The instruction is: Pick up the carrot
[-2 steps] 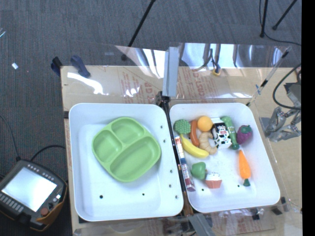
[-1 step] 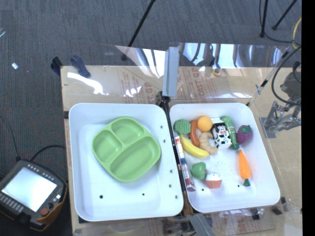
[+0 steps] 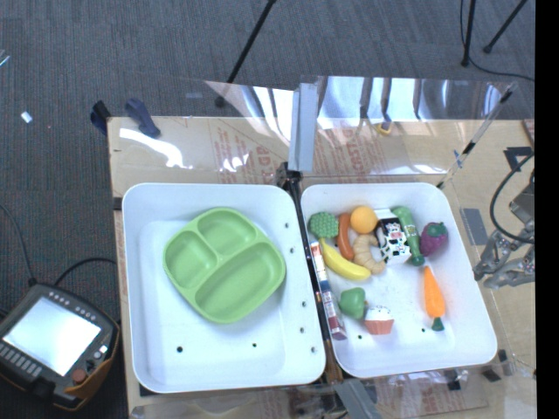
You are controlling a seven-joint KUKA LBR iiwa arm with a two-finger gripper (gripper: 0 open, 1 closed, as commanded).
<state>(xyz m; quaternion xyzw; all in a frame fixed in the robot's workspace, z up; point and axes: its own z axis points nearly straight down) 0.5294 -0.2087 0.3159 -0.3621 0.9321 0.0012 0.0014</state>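
Note:
The carrot (image 3: 433,293) is orange with a small green top pointing toward the front. It lies flat in the right part of the right bin (image 3: 472,339), apart from the other toys. A grey metal part that seems to be my gripper (image 3: 506,265) shows at the right edge of the camera view. It is outside the bin's right wall, to the right of the carrot and slightly further back. Nothing is seen held in it.
The right bin also holds a banana (image 3: 342,263), broccoli (image 3: 323,225), an orange (image 3: 363,219), a cow-print carton (image 3: 393,240), a purple fruit (image 3: 433,236), a green pepper (image 3: 353,301) and a cupcake (image 3: 378,319). A green divided plate (image 3: 225,264) lies in the left bin (image 3: 148,356).

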